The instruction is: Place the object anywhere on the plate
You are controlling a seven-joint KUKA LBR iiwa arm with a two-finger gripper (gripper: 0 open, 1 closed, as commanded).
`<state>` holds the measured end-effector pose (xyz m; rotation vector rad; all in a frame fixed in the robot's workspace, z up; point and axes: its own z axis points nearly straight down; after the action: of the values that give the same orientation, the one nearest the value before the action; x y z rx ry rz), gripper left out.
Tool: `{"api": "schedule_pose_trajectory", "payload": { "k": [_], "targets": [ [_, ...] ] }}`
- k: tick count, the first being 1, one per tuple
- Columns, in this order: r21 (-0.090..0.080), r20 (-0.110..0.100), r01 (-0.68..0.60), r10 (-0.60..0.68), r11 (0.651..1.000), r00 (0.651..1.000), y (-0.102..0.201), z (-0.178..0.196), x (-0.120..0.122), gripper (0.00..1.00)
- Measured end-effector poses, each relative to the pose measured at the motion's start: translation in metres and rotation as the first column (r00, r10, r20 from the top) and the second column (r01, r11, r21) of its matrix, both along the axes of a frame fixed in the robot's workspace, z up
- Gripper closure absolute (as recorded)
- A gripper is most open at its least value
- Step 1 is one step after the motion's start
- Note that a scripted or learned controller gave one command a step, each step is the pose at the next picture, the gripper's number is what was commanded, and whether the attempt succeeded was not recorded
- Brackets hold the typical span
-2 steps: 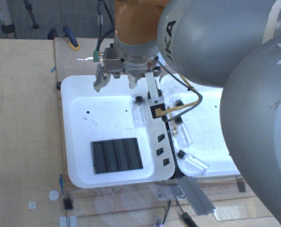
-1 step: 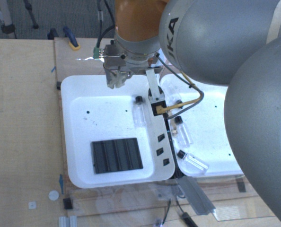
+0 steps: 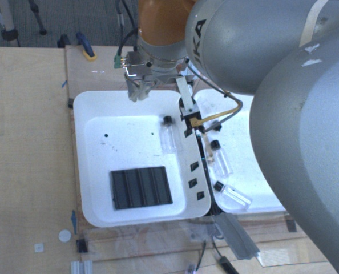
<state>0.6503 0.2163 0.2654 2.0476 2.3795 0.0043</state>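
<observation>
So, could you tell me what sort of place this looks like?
Probably a robotics lab: a grey arm reaches over two white bins on a wooden bench, with clear vials and a black ridged plate.

Robotics lab, grey arm (image 3: 283, 96) over white bins (image 3: 89, 153); tripod legs (image 3: 9, 16) behind

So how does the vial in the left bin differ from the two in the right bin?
The left-bin vial lies alone, straight up the picture, near the dark ridged plate. The right-bin vials lie slanted, close to the divider, one nearer the camera. All are clear with black caps.
</observation>
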Motion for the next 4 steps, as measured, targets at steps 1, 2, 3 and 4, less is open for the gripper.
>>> {"api": "schedule_pose_trajectory", "payload": {
  "k": [1,2,3,4],
  "targets": [
    [-0.001,0.001,-0.073,0.073,0.997,0.997,-0.007,-0.004,0.015,1.00],
    [-0.001,0.001,-0.092,0.092,0.996,0.996,0.001,0.029,0.017,1.00],
    [-0.001,-0.006,-0.132,0.132,0.991,0.991,0.003,0.011,0.016,1.00],
    [-0.001,0.001,-0.197,0.197,0.980,0.980,0.001,0.023,0.016,1.00]
  ]
}}
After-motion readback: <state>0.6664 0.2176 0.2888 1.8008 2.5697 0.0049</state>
